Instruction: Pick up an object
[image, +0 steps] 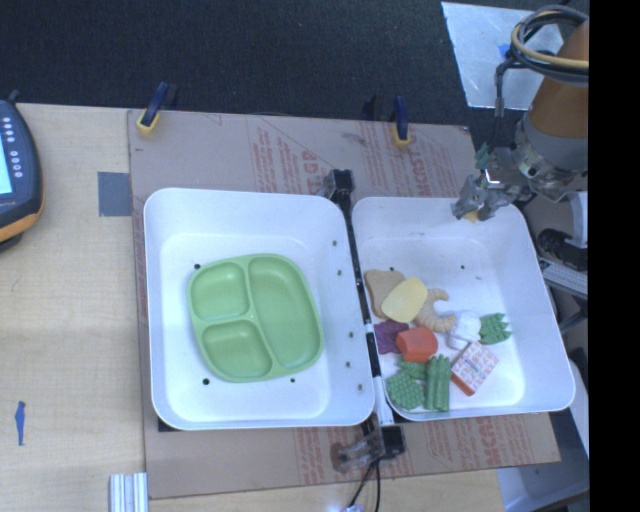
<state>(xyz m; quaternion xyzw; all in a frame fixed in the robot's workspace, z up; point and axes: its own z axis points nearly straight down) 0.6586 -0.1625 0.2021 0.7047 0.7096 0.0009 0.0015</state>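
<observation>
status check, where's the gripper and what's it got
Gripper over the right bin's far rim, nothing seen in it. Toy pile untouched at the bin's near left. Green tray in the left bin. Path unobstructed.

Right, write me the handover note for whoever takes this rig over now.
Gripper: over the right bin's far rim, nothing seen between its fingers; open or shut unclear.
Things: toy food pile at the near left of the right bin; green divided plate in the left bin.
Done: nothing picked.
Left: reach the pile, grasp one piece, lift.
</observation>
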